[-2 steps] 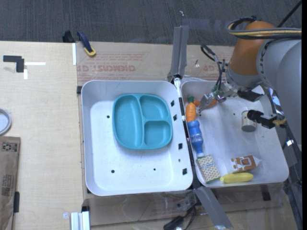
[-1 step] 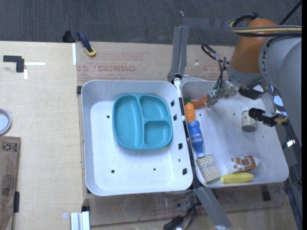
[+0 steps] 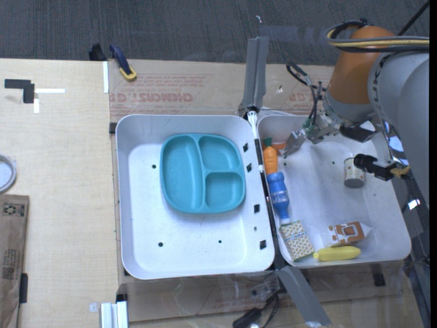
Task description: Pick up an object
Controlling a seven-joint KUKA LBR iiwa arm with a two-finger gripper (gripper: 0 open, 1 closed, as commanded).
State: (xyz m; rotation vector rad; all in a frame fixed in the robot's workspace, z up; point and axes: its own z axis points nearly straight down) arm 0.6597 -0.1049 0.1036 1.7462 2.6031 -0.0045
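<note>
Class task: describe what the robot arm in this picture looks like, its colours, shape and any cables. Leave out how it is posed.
The arm is made of thick, rounded, light grey segments with an orange band above the wrist. Black and yellow cables loop over the band, and thinner black wires run down to the gripper, a small dark metal part.

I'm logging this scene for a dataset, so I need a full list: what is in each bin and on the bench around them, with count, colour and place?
Divided plate: 1, teal, in the left bin.
Bottle: 1, blue, by the left wall of the right bin.
Orange item: 1, orange, just above the bottle.
Patterned packet: 1, green and white, right bin's near left corner.
Banana: 1, yellow, right bin's near edge.
Small box: 1, brown and white, just above the banana.
Cylinder: 1, grey, right side of the right bin.
Clamp: 1, blue and yellow, bench's far edge.
Tape roll: 1, clear, bench's left edge.
Arm: 1, grey with orange band, from the right.
End effector: 1, dark, over the right bin's far left corner.
</note>
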